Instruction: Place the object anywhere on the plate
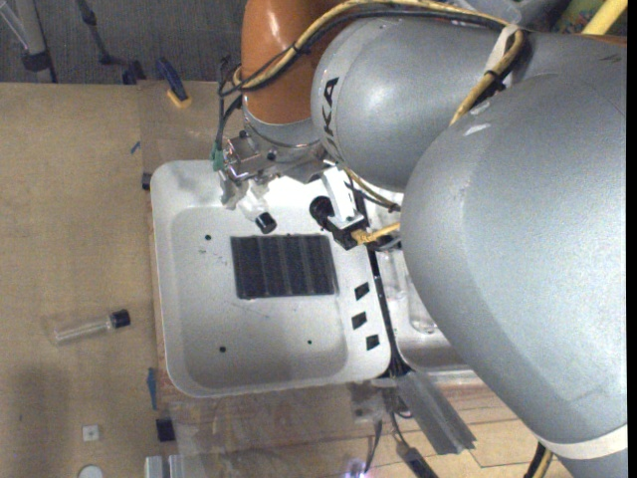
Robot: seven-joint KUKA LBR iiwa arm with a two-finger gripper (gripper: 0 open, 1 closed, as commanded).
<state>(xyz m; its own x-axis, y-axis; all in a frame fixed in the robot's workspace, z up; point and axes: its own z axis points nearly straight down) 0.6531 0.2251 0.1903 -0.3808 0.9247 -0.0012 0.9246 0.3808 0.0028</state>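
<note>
Glossy white bin [189, 357] with a ribbed dark rectangular plate [284, 266]; state of jaws beneath the arm [418, 98] unclear.

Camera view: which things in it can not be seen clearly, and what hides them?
- Right bin: mostly hidden by the grey arm.
- Hand: under the orange band; its state is unclear.
- Plate and object: not identifiable; the dark ribbed rectangle in the left bin may be either.
- Clear tube on the bench: contents too small.

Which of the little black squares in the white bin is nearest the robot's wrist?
The single black square at the top of the white bin, just below the wrist. The other three run down the bin's right edge, farther away.
</note>
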